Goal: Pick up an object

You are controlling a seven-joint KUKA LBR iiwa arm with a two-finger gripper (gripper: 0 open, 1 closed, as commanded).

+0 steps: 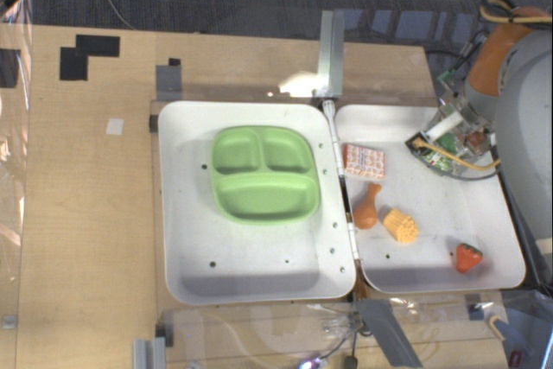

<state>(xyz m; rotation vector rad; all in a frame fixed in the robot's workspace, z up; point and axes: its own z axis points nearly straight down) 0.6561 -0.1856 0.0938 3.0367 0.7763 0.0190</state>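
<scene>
Hovering over the right bin's [432,212] far right corner, the arm [523,99] leaves its grasp unreadable: open or shut, I cannot tell. Apart from it in that bin lie a packet [364,160], drumstick [368,208], corn [400,225] and strawberry [467,257]; a green plate [263,174] sits in the left bin [186,220].

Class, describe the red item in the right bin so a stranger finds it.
Find the right white bin, beside the one with the green plate. In its near right corner lies the red item, alone: the only red thing, apart from the yellow piece and orange piece.
</scene>
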